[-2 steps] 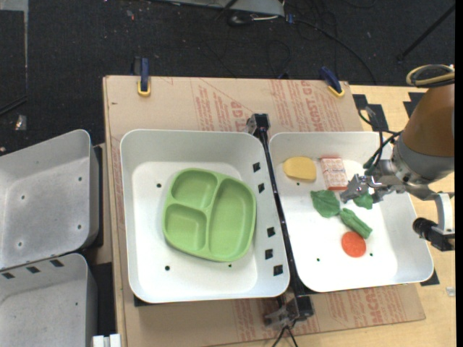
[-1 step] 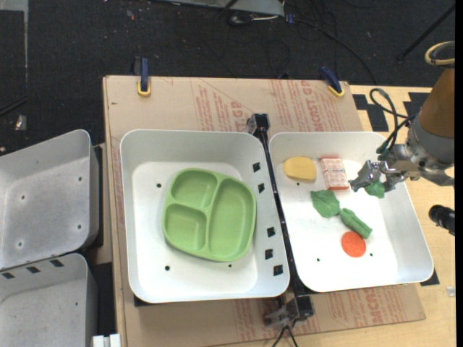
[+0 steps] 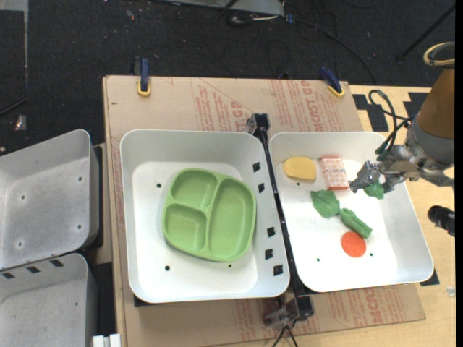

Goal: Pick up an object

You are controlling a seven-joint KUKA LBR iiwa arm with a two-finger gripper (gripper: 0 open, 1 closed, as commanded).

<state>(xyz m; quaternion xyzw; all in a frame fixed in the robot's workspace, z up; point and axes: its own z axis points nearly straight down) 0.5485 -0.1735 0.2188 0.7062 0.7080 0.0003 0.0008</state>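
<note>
Orange disc (image 3: 353, 244) lies lowest in the right bin (image 3: 405, 262), then two green pieces (image 3: 356, 223) (image 3: 325, 203) running up-left, a yellow lump (image 3: 300, 168) and one red-and-white packet (image 3: 333, 173); the jaws (image 3: 369, 180), right of centre, seem clenched on a third green scrap (image 3: 375, 189). One green tray (image 3: 210, 214) fills the left bin (image 3: 141, 194).

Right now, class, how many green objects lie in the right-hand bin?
3: a leafy piece near the middle, an elongated piece just beyond it above the orange disc, and a small piece at the gripper. The arm may hide more.
</note>
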